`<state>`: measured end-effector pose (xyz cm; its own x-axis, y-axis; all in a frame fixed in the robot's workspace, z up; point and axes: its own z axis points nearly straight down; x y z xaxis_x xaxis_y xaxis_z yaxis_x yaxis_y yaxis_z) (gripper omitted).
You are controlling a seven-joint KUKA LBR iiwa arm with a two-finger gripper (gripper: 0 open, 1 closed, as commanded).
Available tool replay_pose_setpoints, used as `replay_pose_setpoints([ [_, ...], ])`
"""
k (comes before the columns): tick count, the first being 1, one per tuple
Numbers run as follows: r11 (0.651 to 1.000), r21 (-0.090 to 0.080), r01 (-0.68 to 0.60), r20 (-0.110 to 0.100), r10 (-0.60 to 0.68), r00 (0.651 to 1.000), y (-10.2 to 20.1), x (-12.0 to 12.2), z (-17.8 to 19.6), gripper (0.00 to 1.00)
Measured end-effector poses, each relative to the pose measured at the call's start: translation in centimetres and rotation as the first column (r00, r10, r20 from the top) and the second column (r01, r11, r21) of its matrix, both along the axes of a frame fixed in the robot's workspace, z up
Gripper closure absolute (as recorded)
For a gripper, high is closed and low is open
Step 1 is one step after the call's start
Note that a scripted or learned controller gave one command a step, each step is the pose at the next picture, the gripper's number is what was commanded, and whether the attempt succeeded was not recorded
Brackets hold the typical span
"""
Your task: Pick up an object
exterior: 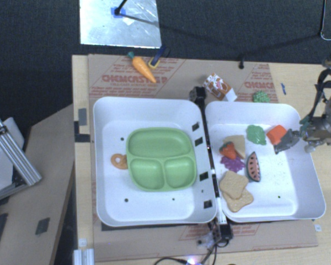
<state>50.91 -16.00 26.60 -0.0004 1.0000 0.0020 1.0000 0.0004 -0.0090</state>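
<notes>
Camera view shows the claw (285, 141) low over the right bin's (306, 203) right side, its spread or closure impossible to tell; the orange block (276, 133) lies just beside its tip, toward the left; the green piece (256, 134) sits further left.

Grey two-finger end effector (287, 141) low at the right, arm reaching leftward, fingers seemingly slightly parted.
</notes>
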Motion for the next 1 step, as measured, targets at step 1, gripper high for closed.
replay_pose_setpoints([
  [1,1.0,-0.003,-0.003,0.011,0.003,1.0,0.03,0.21,0.54,0.0],
])
